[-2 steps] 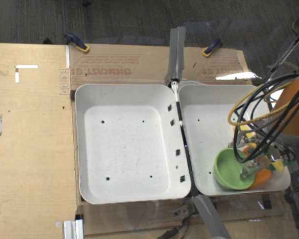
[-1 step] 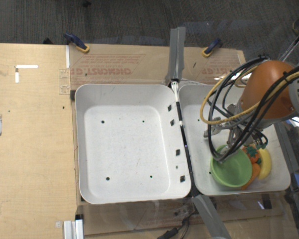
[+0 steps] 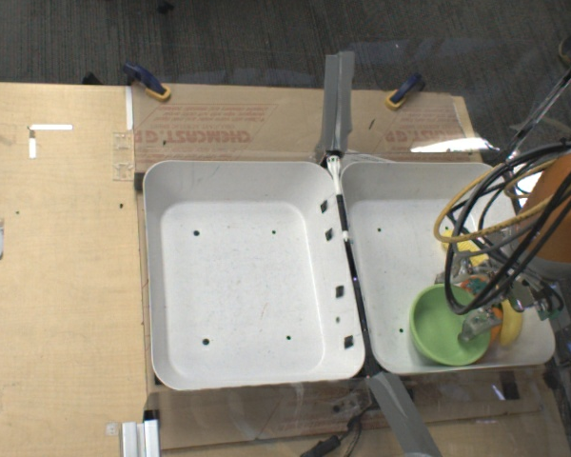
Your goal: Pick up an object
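Note:
A green bowl (image 3: 440, 331) lies in the right bin (image 3: 390, 255), near its front right corner. Yellow objects (image 3: 510, 322) sit just right of the bowl, partly hidden by cables and the arm. My gripper (image 3: 478, 324) hangs low over the bowl's right rim, among the black and yellow cables. The orange band of the arm (image 3: 557, 212) shows at the right edge, above the gripper.
The left bin (image 3: 171, 284) sits beside the right one, joined by a grey divider (image 3: 343, 246). Cardboard (image 3: 228, 131) lies behind the bins with two clamps (image 3: 147, 81). A wooden bench top (image 3: 48, 255) extends to the left.

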Available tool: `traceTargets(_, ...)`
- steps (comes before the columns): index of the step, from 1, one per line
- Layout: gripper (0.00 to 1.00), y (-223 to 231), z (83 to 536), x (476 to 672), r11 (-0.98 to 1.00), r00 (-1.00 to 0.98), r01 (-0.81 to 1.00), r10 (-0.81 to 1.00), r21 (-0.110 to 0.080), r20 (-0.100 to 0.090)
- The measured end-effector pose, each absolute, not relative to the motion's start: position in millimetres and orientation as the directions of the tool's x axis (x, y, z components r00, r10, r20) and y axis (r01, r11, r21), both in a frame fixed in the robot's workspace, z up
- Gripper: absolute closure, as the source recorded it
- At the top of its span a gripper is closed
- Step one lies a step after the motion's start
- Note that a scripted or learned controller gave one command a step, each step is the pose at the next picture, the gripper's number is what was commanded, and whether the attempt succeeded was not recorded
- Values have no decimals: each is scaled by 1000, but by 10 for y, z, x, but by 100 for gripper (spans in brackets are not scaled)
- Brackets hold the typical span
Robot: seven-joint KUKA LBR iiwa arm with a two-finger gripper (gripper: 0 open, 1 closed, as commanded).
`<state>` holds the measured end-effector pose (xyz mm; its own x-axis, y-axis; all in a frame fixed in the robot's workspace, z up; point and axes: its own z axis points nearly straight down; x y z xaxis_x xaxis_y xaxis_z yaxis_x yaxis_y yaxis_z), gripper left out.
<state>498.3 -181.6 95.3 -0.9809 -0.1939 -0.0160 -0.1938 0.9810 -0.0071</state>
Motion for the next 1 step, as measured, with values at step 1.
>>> traceTargets(1, 0, -1042, 945, 4960, 988, -988, -156, -156, -2, -15)
